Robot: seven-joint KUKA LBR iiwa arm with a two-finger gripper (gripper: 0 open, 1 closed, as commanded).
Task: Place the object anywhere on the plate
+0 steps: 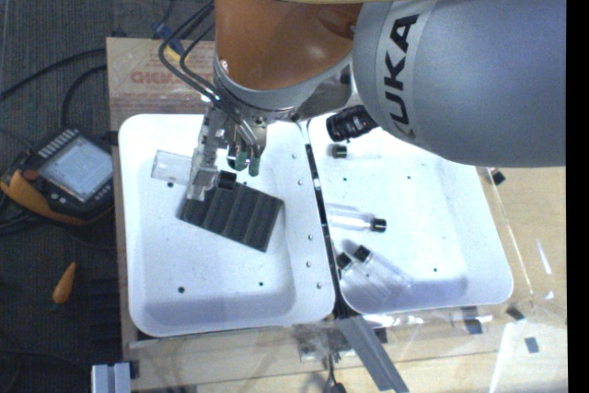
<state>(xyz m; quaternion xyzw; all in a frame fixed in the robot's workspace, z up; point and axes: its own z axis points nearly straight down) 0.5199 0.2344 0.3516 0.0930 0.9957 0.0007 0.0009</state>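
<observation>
Clear vials [368, 264] lengthwise in right bin [479, 225].

The pale wooden counter [538, 216] carries two shallow white plastic bins side by side, touching along their inner edges. In the left white bin [156, 290] lie a dark ribbed rectangular plate [235, 216], set at a tilt near the middle, and a clear plastic piece [170, 166] just beside its upper left corner. In the right white bin [460, 198] lie several small clear vials with black caps [359, 222], near its left wall.
</observation>
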